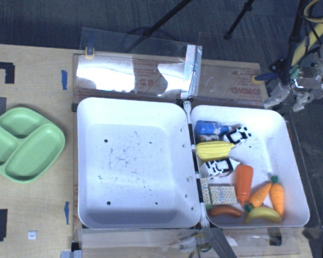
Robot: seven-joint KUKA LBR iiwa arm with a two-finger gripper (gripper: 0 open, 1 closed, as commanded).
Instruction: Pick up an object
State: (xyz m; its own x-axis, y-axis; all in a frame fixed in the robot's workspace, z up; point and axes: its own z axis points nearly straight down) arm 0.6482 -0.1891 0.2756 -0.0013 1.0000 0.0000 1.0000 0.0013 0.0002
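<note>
gripper (298, 90) parked at 1 o'clock off the right bin (296, 176), can't tell its state, so toy food's (240, 181) reachable

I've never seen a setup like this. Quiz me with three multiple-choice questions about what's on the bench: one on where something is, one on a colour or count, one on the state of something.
1. Where does the toy food lie?
A. In the left bin
B. In the right bin
C. On the green plate

2. What colour is the divided plate on the bench?
A. Green
B. Red
C. Blue

3. Where is the gripper relative to the toy food?
A. Resting on the corn
B. Touching the carrots
C. Apart from it, beyond the bin's far right corner

Answers:
1. B: the corn, carrots and banana all sit in the right bin, not the left bin.
2. A: the divided plate is pale green.
3. C: the gripper sits outside the bin's corner, away from every item.
</note>
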